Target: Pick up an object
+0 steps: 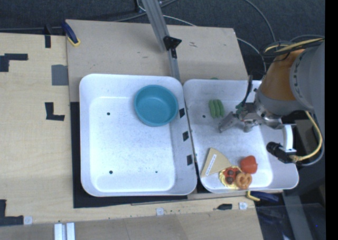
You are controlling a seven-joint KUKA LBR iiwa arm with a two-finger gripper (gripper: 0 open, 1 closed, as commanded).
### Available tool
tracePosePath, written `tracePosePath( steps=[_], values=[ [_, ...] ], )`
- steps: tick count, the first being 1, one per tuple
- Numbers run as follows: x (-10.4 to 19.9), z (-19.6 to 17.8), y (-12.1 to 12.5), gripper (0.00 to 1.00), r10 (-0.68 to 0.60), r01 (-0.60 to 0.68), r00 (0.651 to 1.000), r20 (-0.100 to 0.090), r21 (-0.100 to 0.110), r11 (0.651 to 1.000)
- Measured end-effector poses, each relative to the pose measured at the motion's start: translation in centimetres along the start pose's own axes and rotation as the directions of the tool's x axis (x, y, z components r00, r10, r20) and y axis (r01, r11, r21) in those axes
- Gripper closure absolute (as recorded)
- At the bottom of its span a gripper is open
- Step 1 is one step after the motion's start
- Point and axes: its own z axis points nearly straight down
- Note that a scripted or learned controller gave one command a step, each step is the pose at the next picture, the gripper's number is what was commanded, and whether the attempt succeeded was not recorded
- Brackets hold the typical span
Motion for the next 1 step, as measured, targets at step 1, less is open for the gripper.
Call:
tracePosePath(
  steps=[1],
  values=[
    [-0.05, -1.08, 0.04, 1.0, 0.0, 0.0, 1.0, 0.001, -0.001, 1.0]
  ],
)
